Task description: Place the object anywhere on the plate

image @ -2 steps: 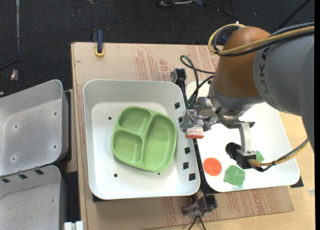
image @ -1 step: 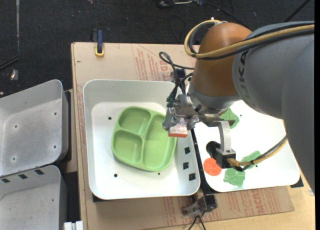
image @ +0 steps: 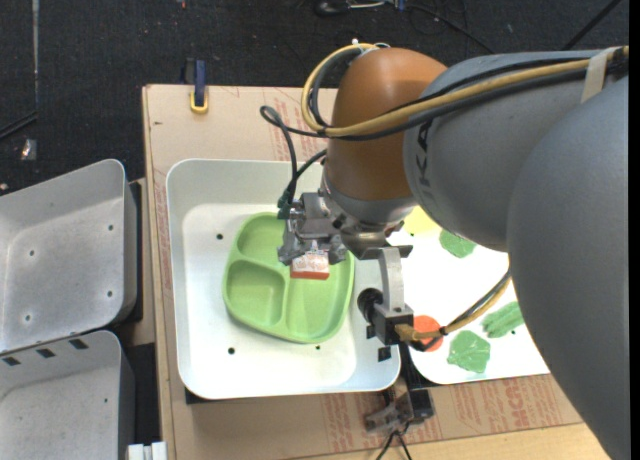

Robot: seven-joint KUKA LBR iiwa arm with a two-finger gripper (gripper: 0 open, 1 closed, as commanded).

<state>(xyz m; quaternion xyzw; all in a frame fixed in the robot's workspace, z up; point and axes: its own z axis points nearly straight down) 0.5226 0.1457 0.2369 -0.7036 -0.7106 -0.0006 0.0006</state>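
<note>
A light green divided plate lies in the left white bin. My gripper hangs over the plate's right part, near the ridge between its compartments. A small red and white object sits between its fingertips, just above or touching the plate's surface; I cannot tell which. The gripper is shut on this object. The arm's orange band and grey body cover the bin's far right side.
The right bin holds several green pieces and an orange item, partly hidden by the arm. A black bracket hangs off the wrist over the left bin's right rim. White panels lie left of the bench.
</note>
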